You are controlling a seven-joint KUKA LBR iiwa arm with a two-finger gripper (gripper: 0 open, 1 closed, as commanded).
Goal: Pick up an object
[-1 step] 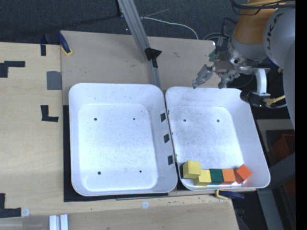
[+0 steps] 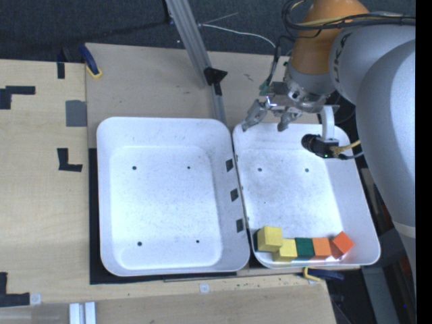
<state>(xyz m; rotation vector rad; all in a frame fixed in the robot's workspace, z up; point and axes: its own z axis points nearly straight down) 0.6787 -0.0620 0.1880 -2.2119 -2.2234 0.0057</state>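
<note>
We see the grey two-finger gripper (image 2: 268,121) hovering, jaws spread and empty, over the right white bin's (image 2: 351,181) far edge; small yellow, green and orange blocks (image 2: 302,245) line its near wall.

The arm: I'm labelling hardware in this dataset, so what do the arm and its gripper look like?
The arm has smooth, rounded light-grey casing, with a glossy orange band above the wrist. Thin dark cables loop over the band's top. The gripper is a small metallic silver assembly ending in two slim fingers. A black fitting with a green light sits beside it.
</note>
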